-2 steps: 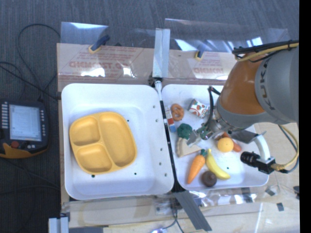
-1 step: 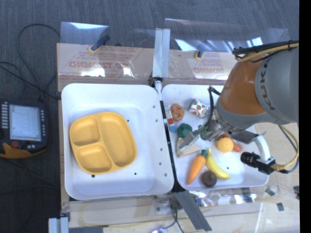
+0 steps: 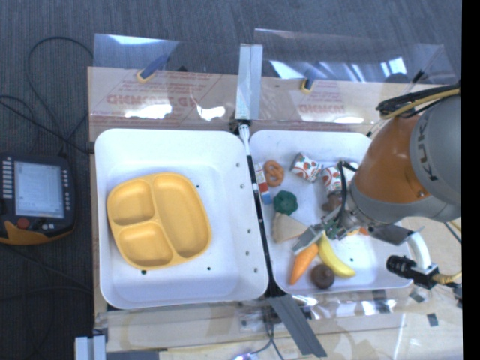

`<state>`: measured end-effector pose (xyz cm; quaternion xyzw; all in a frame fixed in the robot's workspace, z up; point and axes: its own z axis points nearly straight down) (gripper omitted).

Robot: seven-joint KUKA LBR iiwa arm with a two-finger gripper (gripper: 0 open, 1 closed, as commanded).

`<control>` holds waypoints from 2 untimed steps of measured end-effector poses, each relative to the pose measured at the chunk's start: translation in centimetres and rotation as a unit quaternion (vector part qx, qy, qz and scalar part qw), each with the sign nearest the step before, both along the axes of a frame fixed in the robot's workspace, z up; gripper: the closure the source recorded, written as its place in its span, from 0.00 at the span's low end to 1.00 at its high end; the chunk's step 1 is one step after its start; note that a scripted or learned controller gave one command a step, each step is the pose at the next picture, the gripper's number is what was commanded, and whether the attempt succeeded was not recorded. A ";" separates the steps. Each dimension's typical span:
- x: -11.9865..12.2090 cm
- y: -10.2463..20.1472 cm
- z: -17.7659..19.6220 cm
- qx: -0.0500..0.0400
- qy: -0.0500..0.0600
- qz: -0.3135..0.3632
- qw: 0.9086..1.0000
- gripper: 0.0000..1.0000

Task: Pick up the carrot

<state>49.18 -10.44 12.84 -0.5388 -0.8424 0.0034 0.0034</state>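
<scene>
One carrot (image 3: 303,262) lying tilted in right bin (image 3: 352,145), at 6 o'clock, just beside banana (image 3: 334,257) and touching a wedge-shaped piece (image 3: 286,227). Gripper (image 3: 324,232) hovering just above, at carrot's 1 o'clock; open or closed, cannot tell. Best lowered over the thick top end, straddling across its width, clear of banana.

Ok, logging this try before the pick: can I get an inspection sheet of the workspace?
Surface: two white bins side by side.
Job's things: carrot in right bin, near front wall.
Clutter: banana, pretzel, green toy, brown ball; yellow divided plate in left bin.
Grippers: gripper just above carrot and banana.
Cables: black cable on floor.
Surroundings: teach pendant at left, grey carpet.
</scene>
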 end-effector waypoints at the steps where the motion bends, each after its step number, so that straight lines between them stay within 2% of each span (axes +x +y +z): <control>1: -0.3 -0.2 -3.7 -0.002 -0.014 -0.067 0.998 0.00; 2: -0.1 -0.1 -2.6 -0.003 -0.015 -0.066 0.998 1.00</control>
